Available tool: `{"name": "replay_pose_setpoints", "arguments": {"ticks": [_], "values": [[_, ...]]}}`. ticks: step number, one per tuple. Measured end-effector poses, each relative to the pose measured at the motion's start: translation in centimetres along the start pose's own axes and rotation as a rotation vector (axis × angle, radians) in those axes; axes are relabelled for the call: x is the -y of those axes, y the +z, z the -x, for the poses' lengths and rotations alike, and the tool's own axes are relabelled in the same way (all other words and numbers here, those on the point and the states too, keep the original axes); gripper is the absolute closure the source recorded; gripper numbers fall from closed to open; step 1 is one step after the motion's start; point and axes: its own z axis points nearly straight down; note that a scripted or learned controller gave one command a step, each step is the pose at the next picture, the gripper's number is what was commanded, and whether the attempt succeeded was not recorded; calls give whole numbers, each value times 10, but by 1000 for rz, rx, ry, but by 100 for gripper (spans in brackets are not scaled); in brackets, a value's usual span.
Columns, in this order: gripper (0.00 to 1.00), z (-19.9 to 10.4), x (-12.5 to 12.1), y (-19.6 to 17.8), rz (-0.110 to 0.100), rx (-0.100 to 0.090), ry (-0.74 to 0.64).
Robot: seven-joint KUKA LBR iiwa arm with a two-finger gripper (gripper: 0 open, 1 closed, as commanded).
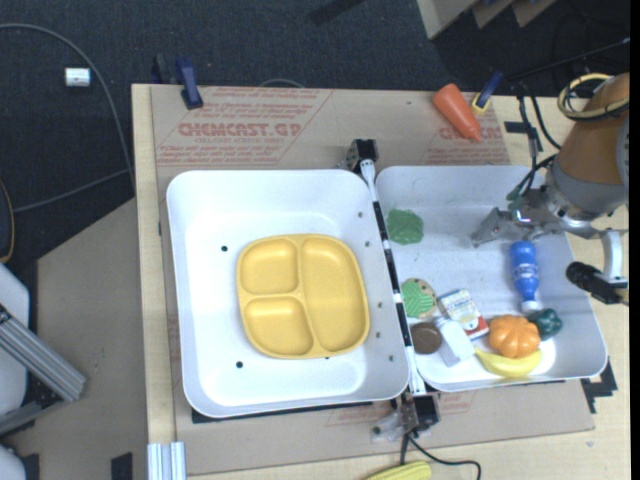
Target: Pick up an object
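Note:
The right bin (450,183) holds several small objects. A green lump (405,226) lies near its left wall. A blue bottle (524,271) lies at the middle right, with a dark green piece (547,321) at its lower end. At the front sit an orange pumpkin (514,335), a yellow banana (508,365), a white and red carton (462,313), a brown round piece (426,338) and a speckled disc (417,296). My gripper (508,225) hangs low over the bin's back right part, just above the bottle's top end, and nothing shows in its grasp.
The left bin (200,218) holds a yellow divided plate (301,295). An orange carrot (458,112) lies on the bench behind the right bin. A blue clamp (187,82) sits at the bench's back left. The arm (592,163) comes in over the right bin's right wall.

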Motion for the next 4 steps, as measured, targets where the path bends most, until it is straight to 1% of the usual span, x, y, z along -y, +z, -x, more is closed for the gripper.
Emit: {"name": "replay_pose_setpoints", "arguments": {"ticks": [1,2,3,4], "values": [[0,-9,29,1,-1,5,4],[0,-14,58,1,-2,4,3],[0,-7,91,-5,-1,5,4],[0,-9,6,-44,2,6,1]]}}
